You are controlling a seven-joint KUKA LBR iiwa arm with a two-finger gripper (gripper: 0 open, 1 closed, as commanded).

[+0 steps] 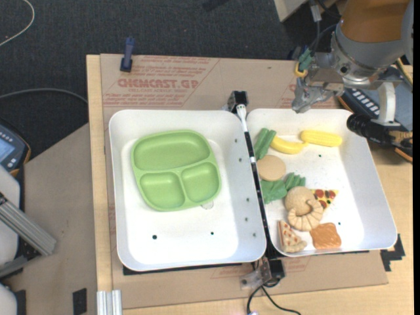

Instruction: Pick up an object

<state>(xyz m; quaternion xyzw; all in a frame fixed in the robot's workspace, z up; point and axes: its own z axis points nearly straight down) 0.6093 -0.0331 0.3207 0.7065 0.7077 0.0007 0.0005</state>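
My gripper (306,102) hangs above the far edge of the right bin (369,176), with nothing between its fingers. In that bin lie two yellow bananas (321,138) (287,145), green bean pods (264,141), a round tan cookie (271,168), a green leafy piece (283,186), a tan croissant (304,208), a small pizza piece (325,196), a wedge-shaped sandwich slice (291,236) and an orange square (326,236). The nearest banana lies just in front of the gripper.
The left bin (131,241) holds a green divided plate (174,170) with three compartments. A black divider strip (250,156) runs between the bins. Both bins sit on a cardboard sheet (164,77). A blue clip (126,54) stands at its far left edge.
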